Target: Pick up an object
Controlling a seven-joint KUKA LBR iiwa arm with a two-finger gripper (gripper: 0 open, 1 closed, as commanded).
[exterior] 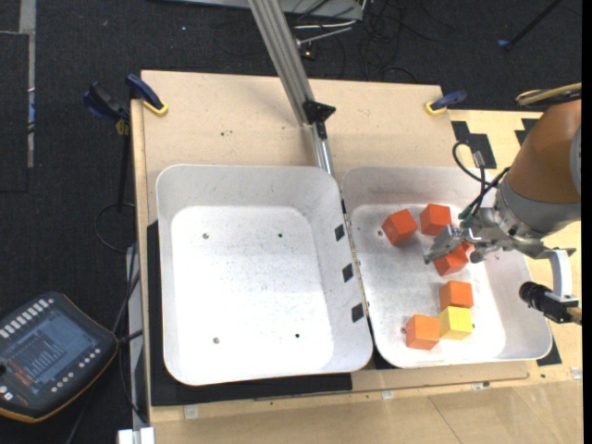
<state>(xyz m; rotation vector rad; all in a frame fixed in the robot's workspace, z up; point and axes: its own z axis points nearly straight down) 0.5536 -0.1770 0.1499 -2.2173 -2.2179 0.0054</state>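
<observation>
Several blocks lie in the right white bin (518,340). Two orange ones (400,227) (435,218) sit side by side near its middle. Nearer the front are another orange block (456,294), a yellow block (457,322) and an orange block (423,331) touching the yellow one. My gripper (455,248) is low over a red-orange block (450,264), which shows partly beneath it. The wrist hides the contact, so whether the block is gripped is unclear.
The left white bin (185,192) adjoins the right one along a shared rim (351,276). A slanted metal pole (287,54) reaches the bins' far junction. Clamps sit at the board's far corners (148,95) (444,102). A teach pendant (46,350) lies off the bench, left.
</observation>
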